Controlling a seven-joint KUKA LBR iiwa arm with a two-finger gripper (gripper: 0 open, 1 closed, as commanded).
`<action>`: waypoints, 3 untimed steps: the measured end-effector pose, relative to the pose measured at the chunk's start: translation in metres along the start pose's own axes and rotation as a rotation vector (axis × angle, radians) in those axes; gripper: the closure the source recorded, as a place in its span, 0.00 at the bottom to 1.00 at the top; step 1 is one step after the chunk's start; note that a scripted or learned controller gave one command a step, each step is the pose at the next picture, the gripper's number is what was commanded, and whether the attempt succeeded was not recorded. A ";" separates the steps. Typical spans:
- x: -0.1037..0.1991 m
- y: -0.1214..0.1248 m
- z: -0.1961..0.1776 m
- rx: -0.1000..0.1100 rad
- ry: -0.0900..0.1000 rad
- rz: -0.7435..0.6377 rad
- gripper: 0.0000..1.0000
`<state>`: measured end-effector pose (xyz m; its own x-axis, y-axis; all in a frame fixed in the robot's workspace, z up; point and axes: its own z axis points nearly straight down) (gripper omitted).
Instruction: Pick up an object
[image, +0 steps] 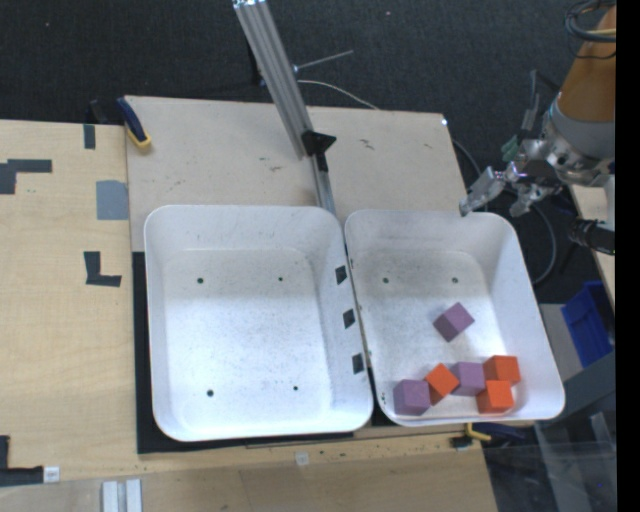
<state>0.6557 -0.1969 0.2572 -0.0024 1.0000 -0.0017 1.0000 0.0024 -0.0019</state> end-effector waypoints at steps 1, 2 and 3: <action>-0.012 -0.059 0.103 0.010 0.003 0.004 0.00; -0.011 -0.095 0.146 0.006 0.003 0.002 0.00; 0.007 -0.119 0.167 0.003 0.003 0.002 0.00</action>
<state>0.5364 -0.1907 0.0905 -0.0005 1.0000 0.0011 1.0000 0.0005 -0.0048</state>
